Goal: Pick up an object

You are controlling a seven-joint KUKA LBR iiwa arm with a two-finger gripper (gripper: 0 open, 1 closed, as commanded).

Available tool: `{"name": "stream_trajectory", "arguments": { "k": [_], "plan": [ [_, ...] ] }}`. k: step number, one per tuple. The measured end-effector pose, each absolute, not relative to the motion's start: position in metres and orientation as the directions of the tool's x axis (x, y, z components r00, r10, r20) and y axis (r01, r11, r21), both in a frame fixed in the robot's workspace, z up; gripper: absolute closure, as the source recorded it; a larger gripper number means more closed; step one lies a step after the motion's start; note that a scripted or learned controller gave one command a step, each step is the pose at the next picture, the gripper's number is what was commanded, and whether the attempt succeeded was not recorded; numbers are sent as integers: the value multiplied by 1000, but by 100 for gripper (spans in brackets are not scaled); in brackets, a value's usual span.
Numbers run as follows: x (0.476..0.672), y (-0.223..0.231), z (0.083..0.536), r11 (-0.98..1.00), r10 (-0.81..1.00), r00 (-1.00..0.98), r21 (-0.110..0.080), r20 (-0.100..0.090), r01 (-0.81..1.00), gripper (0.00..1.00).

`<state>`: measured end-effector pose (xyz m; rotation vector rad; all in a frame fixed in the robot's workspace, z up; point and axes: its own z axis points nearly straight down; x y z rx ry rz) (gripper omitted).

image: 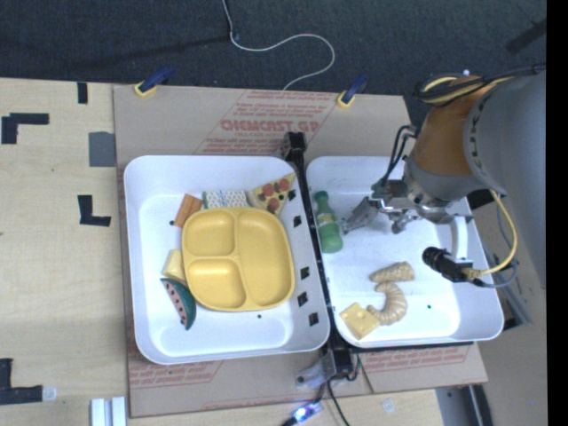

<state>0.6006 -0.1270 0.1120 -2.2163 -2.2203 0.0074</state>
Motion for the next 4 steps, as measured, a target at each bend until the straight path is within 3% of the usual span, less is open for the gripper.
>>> {"name": "stream_trajectory", "arguments": {
  "k": [1, 2, 4],
  "plan": [
    [601, -130, 85, -1, 1000, 1, 2, -7, 1000, 0],
    [601, -129, 95, -1, 1000, 1, 1, -5, 1000, 100],
    [592, -138, 190, 1, 1000, -1, 2, 0, 1000, 100]
  ]
}}
